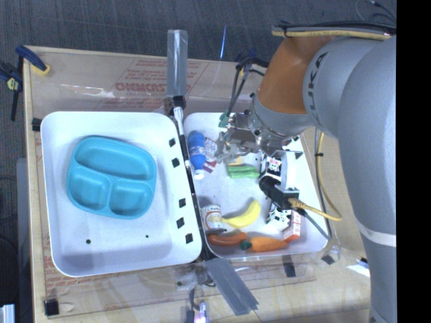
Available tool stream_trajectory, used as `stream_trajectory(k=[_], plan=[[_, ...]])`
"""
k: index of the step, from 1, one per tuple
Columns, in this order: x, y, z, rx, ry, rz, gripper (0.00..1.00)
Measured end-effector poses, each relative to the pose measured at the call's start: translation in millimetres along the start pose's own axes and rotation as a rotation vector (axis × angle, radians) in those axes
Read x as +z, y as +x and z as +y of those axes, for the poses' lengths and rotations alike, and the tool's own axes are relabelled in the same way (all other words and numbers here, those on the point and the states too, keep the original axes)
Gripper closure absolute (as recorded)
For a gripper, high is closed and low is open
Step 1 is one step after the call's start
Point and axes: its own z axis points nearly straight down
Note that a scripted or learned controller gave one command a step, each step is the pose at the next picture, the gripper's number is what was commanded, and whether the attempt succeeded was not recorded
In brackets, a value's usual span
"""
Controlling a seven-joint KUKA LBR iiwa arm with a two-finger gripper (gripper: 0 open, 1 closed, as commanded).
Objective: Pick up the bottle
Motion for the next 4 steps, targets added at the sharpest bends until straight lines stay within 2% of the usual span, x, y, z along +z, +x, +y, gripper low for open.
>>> stream_trajectory(k=[1,2,3,4], plan=[[16.4,1.4,-59.6,0.272,0.005,0.0,1.0],[17.2,77.4,-66.9,0.428,0.001,0.0,1.0],[3.5,142.9,-99.3,0.429,0.002,-0.001,1.0],[-13.8,223.1,-85.1,0.402,0.002,-0.002,1.0]])
